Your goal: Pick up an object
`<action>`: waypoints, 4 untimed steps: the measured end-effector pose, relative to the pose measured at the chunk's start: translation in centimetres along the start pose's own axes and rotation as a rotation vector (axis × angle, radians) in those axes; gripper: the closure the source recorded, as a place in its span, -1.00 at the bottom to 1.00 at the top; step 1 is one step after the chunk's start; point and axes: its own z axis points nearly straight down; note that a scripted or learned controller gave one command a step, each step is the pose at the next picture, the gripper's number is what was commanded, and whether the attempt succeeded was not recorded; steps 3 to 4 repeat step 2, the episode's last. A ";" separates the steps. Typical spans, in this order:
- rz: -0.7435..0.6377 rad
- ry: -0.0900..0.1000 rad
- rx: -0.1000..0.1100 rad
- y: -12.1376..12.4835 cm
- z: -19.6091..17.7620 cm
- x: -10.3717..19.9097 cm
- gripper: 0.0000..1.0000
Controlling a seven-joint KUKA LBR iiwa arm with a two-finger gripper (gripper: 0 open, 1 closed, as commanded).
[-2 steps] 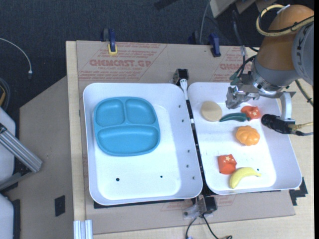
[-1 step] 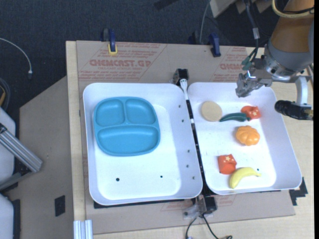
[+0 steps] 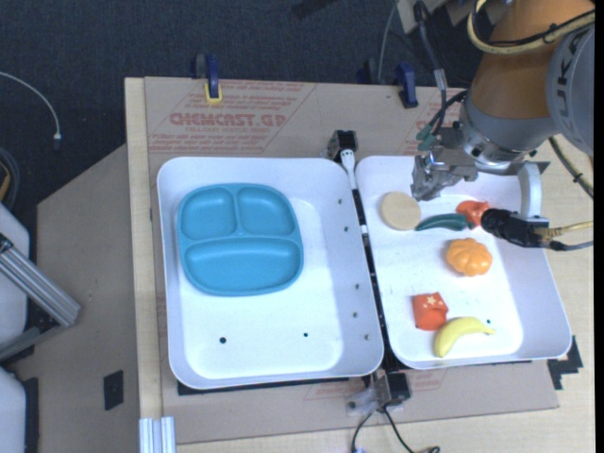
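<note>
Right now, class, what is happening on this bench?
A grey and orange robot arm reaches over the right bin, its hand hanging above the far end beside a pale round disc. Nearby lie a dark green piece, an orange fruit, a red block and a banana. The left bin holds a blue divided plate.

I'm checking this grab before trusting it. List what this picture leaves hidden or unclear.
- Gripper: small and dark against the wrist, above the tan disc; whether it touches the disc is unclear.
- Red and orange piece: partly covered by the black fitting, so its shape is unclear.
- Arm: cut off by the top and right edges.
- Small marks in the left bin: too small to identify.
</note>
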 end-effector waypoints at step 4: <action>0.001 0.000 0.001 -4.2 0.8 10.6 1.00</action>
